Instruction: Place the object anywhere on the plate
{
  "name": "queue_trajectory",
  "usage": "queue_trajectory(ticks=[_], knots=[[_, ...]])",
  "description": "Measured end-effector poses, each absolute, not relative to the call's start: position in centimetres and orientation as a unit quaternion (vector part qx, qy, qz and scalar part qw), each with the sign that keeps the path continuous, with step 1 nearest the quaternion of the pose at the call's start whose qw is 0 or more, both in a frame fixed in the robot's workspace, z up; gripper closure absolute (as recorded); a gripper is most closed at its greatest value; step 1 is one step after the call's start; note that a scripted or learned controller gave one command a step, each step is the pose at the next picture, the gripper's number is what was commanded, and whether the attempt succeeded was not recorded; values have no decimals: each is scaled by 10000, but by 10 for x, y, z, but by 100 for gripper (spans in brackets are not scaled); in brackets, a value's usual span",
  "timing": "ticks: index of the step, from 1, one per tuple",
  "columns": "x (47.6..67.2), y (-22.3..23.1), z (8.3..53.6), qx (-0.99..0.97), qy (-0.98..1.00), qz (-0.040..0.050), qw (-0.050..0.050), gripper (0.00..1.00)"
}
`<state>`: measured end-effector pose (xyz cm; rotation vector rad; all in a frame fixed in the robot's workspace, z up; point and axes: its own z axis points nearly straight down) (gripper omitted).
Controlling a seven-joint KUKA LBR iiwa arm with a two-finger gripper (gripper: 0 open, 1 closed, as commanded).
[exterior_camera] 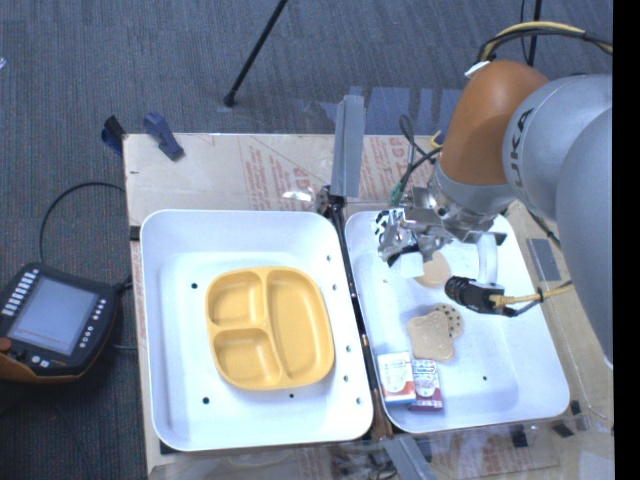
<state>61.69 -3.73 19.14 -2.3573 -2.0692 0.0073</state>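
A yellow plate [270,326] with three compartments lies in the middle of the left bin [170,268]. My gripper [400,240] hangs over the upper left part of the right bin [520,368], close to the divider between the bins. Just right of and below it, a tan rounded piece [435,269] lies on the bin floor, partly hidden by the wrist. Further down is a tan toast-like slice [432,336] with a dark dotted cookie at its upper edge. A small red and white carton [411,380] lies near the bin's front left corner.
A black cable with a plug [478,295] trails from the wrist across the right bin. The grey and orange arm covers the bin's upper right. A teach pendant [52,318] sits left of the bench. A metal post [347,148] stands behind the bins.
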Motion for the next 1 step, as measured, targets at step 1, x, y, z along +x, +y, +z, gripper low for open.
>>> queue_trajectory(ticks=[1], knots=[[617,-37,192,-7515,-6597,22,24,0]])
